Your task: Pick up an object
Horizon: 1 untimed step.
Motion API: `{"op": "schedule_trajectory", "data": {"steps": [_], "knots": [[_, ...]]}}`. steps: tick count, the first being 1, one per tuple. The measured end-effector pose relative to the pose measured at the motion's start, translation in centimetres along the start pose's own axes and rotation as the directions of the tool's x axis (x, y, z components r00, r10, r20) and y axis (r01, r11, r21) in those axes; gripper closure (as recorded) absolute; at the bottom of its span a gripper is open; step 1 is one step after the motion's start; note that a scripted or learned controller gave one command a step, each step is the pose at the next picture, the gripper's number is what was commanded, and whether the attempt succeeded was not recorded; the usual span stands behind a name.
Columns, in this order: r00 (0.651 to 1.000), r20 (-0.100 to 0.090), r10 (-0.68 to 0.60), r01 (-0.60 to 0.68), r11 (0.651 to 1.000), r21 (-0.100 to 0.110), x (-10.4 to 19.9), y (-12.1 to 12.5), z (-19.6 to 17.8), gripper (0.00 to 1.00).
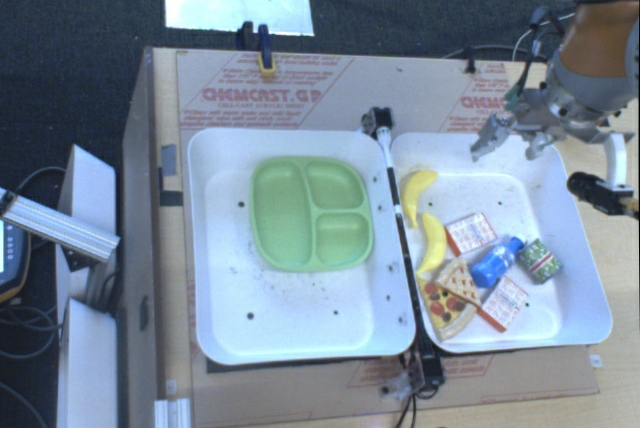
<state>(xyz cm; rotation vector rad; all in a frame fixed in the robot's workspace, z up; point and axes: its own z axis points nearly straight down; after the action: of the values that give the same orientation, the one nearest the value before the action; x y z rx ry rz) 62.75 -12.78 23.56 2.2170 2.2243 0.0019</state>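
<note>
The left bin (225,316) held a green divided plate (311,214); the right bin (575,316) held two bananas (417,192), a slice of toy pizza (450,298), a blue bottle (496,263), a small green can (539,260) and two red-and-white packets (470,233), all gathered in its near half. The claw (516,138) hung above the right bin's far rim with its fingers spread wide and nothing between them; it stood well apart from the objects on the counter (300,91).

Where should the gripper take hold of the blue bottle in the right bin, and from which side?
Probably across the middle of the blue bottle, coming from straight above. It lies flat and slanted, with cards close beside it, so the fingers of the gripper should close across its narrow width.
</note>
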Motion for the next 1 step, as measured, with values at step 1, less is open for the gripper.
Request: {"op": "schedule_trajectory", "data": {"steps": [1], "knots": [[1.0,0.0,-0.002,0.002,1.0,-0.005,2.88,3.39,12.77,0.0]]}}
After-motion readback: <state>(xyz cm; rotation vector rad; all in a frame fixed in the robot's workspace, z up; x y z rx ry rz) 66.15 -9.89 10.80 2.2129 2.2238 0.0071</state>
